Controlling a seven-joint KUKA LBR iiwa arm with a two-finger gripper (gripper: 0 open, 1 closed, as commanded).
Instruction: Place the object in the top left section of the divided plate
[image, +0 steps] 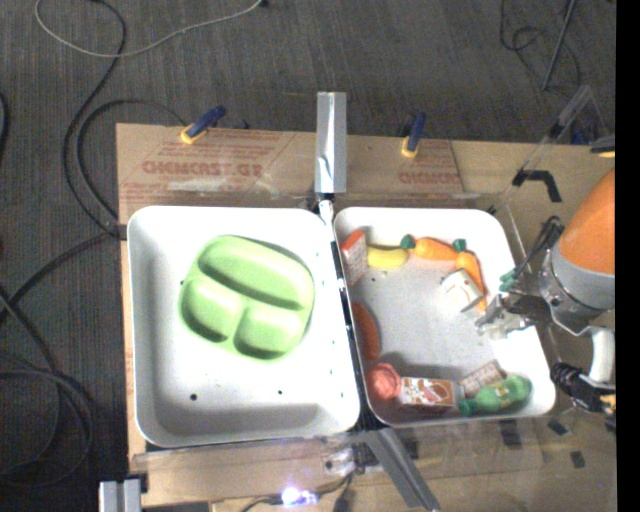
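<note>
The green plate (247, 297) lies in the left bin (160, 400) with all its sections bare, so nothing is placed yet. The gripper (497, 318) hovers at the right bin's (420, 330) right edge near the white piece (458, 290); whether it pinches anything I cannot tell.

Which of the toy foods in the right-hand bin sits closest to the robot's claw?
The small white piece, just left of the gripper. The orange carrot, yellow banana and green toy lie farther off, along the bin's edges.
</note>
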